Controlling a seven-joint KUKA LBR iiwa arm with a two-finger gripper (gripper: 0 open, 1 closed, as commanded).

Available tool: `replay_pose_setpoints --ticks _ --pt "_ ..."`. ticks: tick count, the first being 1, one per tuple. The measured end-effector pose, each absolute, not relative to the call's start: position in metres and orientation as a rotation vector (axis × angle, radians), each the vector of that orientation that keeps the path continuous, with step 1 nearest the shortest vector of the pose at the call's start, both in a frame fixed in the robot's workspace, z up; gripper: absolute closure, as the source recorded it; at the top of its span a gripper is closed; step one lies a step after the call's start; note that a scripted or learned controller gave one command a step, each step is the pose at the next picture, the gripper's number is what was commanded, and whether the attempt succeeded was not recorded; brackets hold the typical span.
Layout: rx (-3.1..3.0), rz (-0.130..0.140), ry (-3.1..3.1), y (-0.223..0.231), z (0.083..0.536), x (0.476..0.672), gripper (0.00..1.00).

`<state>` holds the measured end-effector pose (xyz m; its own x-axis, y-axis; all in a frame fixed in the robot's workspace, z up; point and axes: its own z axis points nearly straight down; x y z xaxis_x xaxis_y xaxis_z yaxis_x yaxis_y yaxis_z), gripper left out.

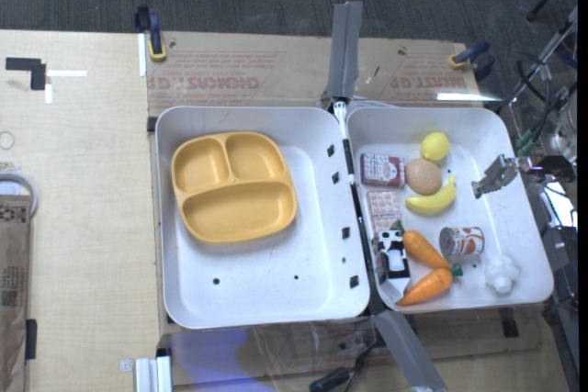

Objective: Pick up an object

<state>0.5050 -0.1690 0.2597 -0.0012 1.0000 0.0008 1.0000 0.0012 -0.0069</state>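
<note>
Plainly, fingers (481,186) unreadable over right bin (514,151); cardboard (220,73) print illegible, mirrored.

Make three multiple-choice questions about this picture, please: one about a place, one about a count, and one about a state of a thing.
1. Where does the yellow divided plate lie?
A. In the left bin
B. In the right bin
C. On the bench outside the bins

2. How many carrots are in the right bin?
A. None
B. Two
C. Five

3. How does the can stand?
A. Upright on its base
B. Lying on its side
C. Stacked on the plate

Answers:
1. A, the plate rests on the floor of the left bin, near its upper left.
2. B, one carrot lies above another carrot, both at the bin's lower edge.
3. B, its round end faces sideways and its label shows along its length, beside the carrots.
</note>
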Motion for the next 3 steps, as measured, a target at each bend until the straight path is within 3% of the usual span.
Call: replay_pose_setpoints --ticks 1,2,3 --pt "-2.302 0.006 -2.132 -0.186 0.15 0.569 0.0" --pt "-2.218 0.003 -2.222 -0.186 0.09 0.598 0.0" --pt "-2.267 0.005 -2.17 -0.119 0.089 0.589 0.0"
